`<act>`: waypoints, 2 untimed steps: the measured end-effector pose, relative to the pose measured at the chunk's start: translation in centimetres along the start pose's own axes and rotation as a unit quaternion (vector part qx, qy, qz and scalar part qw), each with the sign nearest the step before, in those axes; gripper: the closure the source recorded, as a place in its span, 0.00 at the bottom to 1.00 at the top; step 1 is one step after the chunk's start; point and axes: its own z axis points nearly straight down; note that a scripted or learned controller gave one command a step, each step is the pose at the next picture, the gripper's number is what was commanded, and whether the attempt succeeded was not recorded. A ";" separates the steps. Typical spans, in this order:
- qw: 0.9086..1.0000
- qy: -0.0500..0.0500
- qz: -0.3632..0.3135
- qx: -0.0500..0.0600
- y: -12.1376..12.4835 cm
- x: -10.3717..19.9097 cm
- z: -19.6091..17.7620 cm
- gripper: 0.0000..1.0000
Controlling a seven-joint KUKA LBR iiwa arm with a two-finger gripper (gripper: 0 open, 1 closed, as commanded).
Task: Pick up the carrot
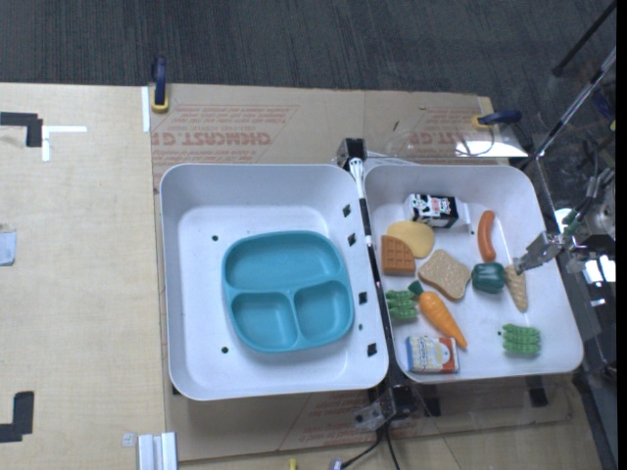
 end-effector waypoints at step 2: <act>0.999 0.001 -0.038 0.000 -2.5 12.0 12.7 0.00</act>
